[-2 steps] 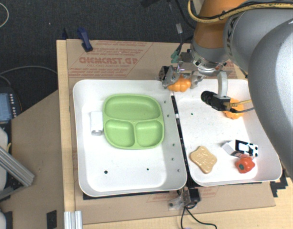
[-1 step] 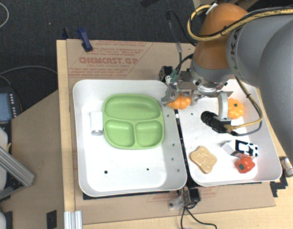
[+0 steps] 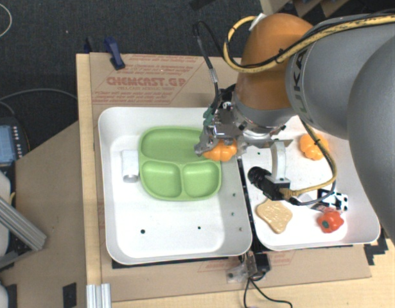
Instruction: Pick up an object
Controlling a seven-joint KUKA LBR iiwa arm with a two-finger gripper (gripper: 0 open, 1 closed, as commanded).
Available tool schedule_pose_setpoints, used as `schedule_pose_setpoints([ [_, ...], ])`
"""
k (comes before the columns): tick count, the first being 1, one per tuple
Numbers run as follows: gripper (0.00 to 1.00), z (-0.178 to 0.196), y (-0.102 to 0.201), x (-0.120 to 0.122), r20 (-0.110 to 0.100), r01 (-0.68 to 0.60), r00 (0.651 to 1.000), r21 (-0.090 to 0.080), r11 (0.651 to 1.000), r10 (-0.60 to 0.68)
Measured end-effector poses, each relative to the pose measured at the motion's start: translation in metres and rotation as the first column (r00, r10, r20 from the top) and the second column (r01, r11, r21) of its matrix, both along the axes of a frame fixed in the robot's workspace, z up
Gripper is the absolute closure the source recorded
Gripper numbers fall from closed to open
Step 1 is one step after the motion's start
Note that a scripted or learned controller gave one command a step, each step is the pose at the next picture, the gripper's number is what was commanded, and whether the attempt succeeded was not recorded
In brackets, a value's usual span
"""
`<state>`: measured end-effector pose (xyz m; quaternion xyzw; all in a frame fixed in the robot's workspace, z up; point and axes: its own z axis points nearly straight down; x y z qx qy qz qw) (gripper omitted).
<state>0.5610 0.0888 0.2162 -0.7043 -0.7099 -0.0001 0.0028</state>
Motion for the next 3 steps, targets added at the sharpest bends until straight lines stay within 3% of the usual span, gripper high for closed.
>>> schedule_pose_setpoints([
  [1, 1.0, -0.014, 0.013, 0.014, 0.004, 0.006, 1.0, -0.004, 1.0, -0.006],
  [2, 1.0, 0.009, 0.062, 0.004, 0.007, 0.004, 1.0, -0.002, 1.0, -0.004],
  [3, 1.0, 0.007, 0.082, -0.055, -0.004, 0.004, 1.0, -0.004, 1.0, -0.004],
])
